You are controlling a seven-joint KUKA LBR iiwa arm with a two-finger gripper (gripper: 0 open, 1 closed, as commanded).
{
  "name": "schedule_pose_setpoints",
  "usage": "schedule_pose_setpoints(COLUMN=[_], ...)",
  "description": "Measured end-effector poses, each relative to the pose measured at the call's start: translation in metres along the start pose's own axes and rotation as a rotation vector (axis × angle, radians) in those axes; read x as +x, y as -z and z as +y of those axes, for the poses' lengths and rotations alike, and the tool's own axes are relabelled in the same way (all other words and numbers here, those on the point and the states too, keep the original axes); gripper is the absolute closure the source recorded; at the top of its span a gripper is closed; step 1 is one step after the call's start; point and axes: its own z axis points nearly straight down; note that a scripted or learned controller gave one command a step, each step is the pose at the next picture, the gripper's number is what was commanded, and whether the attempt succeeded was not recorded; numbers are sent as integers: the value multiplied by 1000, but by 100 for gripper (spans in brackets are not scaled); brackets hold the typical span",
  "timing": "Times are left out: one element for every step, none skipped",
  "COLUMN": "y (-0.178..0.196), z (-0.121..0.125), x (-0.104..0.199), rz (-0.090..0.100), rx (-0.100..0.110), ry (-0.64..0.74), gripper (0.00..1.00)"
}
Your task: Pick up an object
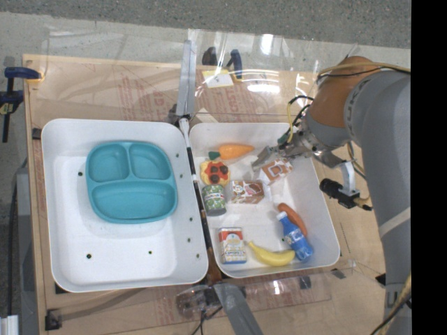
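The right bin holds several toy foods. An orange carrot lies at the back, with a yellow pizza slice and a green can along the left wall. A brown packet lies mid-bin. A smaller brown packet sits just under and right of my gripper, which hangs low over the bin's back right area, close to the carrot's tip. Nothing visibly hangs from it. A sausage, blue bottle, banana and red-white carton fill the front.
The left bin carries a teal divided plate. A metal rail runs back from between the bins. A blue clamp grips the bench's left edge. The arm's grey body looms over the right bin's right rim.
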Motion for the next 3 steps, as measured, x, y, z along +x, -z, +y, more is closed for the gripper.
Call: schedule_pose_setpoints(y=[13, 13, -4], z=[1, 1, -32], x=[-2, -2, 4], rz=[-4, -4, 2], rx=[-2, -2, 6], ry=[3, 3, 40], gripper=[100, 0, 0])
